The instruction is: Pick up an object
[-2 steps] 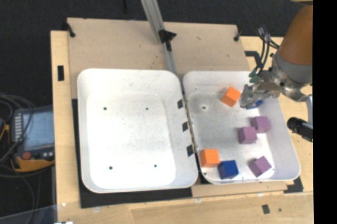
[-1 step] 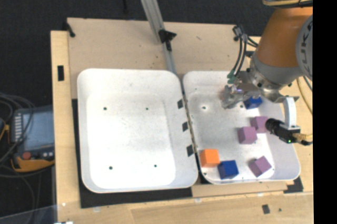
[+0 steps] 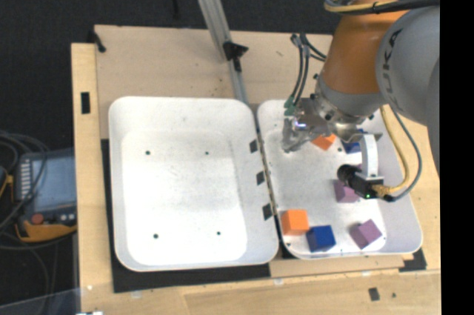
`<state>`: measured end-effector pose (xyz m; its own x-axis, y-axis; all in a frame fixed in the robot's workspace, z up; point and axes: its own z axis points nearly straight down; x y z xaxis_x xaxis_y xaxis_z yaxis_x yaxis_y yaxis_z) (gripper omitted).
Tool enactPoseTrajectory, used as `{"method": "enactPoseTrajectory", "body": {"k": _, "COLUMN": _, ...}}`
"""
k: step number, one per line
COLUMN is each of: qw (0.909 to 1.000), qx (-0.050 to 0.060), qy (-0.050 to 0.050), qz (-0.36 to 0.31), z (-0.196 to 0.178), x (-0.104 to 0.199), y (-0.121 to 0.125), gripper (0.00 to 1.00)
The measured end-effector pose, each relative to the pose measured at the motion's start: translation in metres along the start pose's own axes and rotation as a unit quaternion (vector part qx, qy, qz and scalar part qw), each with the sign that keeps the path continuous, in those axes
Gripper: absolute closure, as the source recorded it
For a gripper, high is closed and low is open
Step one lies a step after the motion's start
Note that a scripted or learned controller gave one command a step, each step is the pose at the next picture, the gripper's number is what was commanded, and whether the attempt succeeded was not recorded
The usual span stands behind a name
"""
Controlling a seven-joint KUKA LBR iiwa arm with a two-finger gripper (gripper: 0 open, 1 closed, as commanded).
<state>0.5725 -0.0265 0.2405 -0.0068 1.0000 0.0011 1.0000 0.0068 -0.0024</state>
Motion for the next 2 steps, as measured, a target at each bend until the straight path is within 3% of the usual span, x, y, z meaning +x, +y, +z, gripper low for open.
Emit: {"method": "enactPoseTrajectory", "body": {"k": 2, "qw": 1.0000, "qx": -0.002, "qy": 0.000, "qz": 0.000, "z": -0.008, "x": 0.087, "y": 0.028, "gripper": 1.00}}
